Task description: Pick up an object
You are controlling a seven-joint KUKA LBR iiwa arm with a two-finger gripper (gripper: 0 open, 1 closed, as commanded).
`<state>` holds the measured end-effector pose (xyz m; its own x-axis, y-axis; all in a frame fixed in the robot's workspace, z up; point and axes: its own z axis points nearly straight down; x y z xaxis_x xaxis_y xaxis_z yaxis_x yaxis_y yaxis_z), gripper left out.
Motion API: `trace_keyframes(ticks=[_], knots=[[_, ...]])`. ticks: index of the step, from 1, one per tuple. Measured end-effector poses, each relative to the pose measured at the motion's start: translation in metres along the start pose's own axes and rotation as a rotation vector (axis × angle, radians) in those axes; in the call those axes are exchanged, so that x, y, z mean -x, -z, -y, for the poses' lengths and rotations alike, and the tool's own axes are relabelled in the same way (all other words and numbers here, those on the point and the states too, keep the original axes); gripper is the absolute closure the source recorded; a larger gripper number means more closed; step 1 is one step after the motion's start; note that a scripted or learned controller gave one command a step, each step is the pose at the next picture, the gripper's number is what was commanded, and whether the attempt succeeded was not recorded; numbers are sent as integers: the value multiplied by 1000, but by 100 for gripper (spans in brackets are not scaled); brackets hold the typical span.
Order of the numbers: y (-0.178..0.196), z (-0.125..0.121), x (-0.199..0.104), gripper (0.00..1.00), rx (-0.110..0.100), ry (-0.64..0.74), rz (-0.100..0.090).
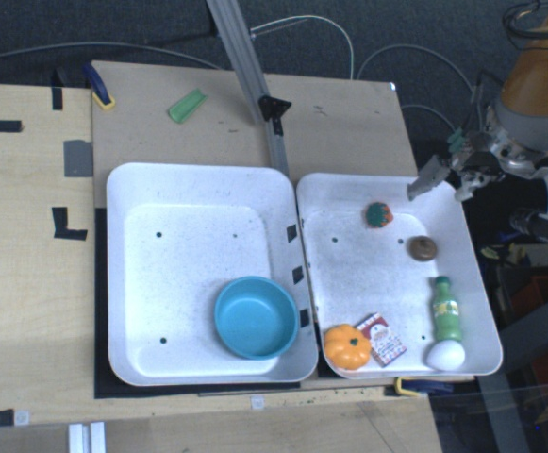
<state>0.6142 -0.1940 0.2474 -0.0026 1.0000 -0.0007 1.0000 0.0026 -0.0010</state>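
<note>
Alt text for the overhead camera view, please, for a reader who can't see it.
The arm's tool hovers over the far right corner of the right bin, which holds a green-and-red ball, brown lump, green bottle, white egg, orange pumpkin and small card. The left bin holds a blue bowl.

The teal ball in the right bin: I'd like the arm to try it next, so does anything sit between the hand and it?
Nothing visible does. The hand hangs over the right bin's far right corner, and bare white floor lies between it and the teal ball. The brown ball sits nearer the camera, off that line.
</note>
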Motion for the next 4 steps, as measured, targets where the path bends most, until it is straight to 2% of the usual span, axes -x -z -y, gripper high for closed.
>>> trace_keyframes(ticks=[1,2,3,4], knots=[[0,0,0,0,0,0,0],[-44,1,-5,0,-4,0,0],[-108,6,-1,0,-7,-2,-1],[-161,6,-2,0,-3,0,-1]])
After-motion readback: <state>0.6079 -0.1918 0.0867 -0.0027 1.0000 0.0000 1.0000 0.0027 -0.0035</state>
